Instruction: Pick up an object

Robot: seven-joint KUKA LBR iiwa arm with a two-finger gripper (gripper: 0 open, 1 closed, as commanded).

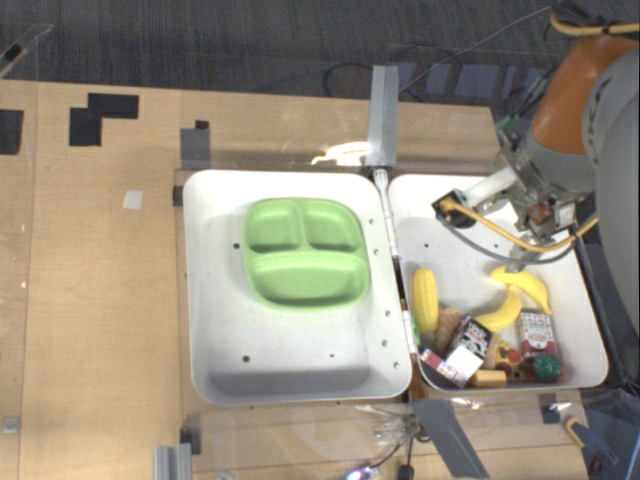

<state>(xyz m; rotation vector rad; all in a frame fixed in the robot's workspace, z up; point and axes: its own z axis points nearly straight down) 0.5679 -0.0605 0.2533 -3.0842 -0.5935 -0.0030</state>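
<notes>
Camera view: arm (585,118) hides gripper above banana (515,298).

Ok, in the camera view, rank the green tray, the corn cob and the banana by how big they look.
1. Green tray, by far the largest.
2. Banana.
3. Corn cob, though these last two look close, the banana's curve making it hard to call.

A yellow banana (512,299) lies curved in my right bin (440,258), near the far side. A corn cob (426,300) rests lengthwise by the bin's left wall. Small packets (537,331) and toys crowd the front edge, touching one another.
</notes>
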